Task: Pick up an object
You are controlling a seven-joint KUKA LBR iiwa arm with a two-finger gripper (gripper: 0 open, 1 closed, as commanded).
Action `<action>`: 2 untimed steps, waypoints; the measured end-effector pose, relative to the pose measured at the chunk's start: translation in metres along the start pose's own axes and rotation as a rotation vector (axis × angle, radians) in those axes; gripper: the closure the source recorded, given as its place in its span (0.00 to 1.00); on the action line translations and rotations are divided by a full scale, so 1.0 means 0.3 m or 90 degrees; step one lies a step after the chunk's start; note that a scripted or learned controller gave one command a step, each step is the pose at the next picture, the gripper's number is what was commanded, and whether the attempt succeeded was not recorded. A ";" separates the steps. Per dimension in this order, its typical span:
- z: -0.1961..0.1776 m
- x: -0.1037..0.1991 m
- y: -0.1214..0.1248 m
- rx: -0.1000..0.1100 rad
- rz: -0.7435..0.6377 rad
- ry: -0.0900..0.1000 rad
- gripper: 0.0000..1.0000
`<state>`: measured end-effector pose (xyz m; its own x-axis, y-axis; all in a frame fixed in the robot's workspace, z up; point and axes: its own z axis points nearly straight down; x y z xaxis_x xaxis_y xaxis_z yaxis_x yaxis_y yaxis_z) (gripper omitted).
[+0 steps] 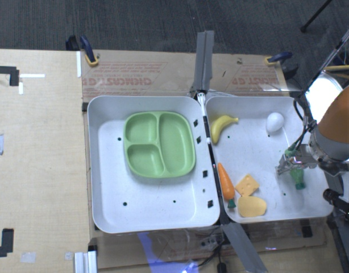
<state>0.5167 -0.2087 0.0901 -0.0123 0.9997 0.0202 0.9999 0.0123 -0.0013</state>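
My gripper [290, 162] hangs low over the right side of the right bin [260, 147], reaching in from the right. A small green object [299, 179] lies directly beside and just below it; whether they touch is unclear. Further left in that bin lie a yellow banana [223, 125], a white egg [274, 121], an orange carrot [225, 182], a yellow cheese wedge [247, 185] and a pale orange round piece [252, 206].
A green divided plate [160, 144] rests in the left bin [106, 198]. A raised divider [207, 152] separates the two bins. Blue clamps [88, 50] hold the cardboard behind the bins. The arm's orange band [339, 121] sits at the right edge.
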 end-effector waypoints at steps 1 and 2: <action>-0.159 -0.012 0.068 -0.001 0.309 -0.013 1.00; -0.665 0.026 0.086 -0.001 0.449 -0.014 1.00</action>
<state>0.5428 -0.2045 0.2898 0.6388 0.7693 -0.0055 0.7693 -0.6389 -0.0047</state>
